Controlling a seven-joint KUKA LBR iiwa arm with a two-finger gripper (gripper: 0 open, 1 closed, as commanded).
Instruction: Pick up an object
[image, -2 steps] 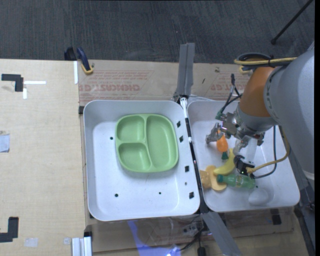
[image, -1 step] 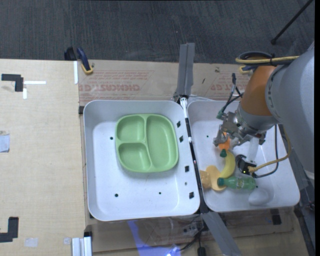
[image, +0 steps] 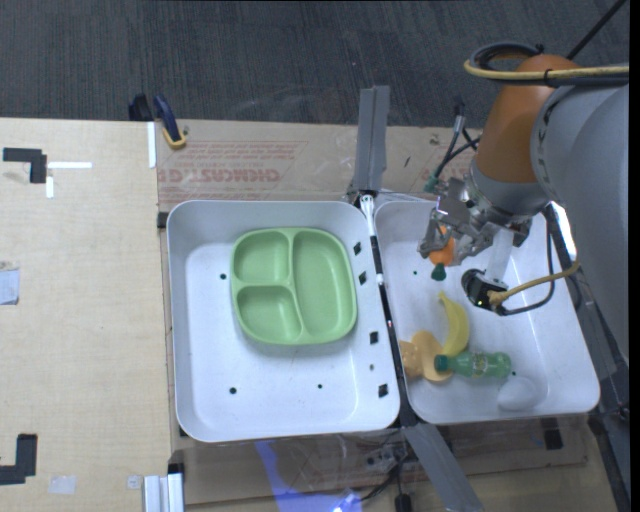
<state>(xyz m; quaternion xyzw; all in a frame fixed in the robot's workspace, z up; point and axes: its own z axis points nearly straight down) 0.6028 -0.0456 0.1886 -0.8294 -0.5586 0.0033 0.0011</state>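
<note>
My gripper (image: 443, 240) hangs over the back left part of the right bin (image: 565, 330). It is shut on a small orange toy carrot (image: 441, 254), whose green tip points down just above the bin floor. Below it in the same bin lie a yellow banana (image: 456, 322), a green plastic bottle (image: 480, 365) on its side and a tan-orange piece (image: 423, 354). These three touch one another near the front left corner. A pale, translucent object (image: 518, 393) rests at the bin's front.
A green divided plate (image: 294, 286) sits in the left bin (image: 200, 350), toward its back. The bins meet at a raised divider (image: 380, 300). A black cable (image: 520, 290) loops from the wrist over the right bin. The arm's bulk fills the upper right.
</note>
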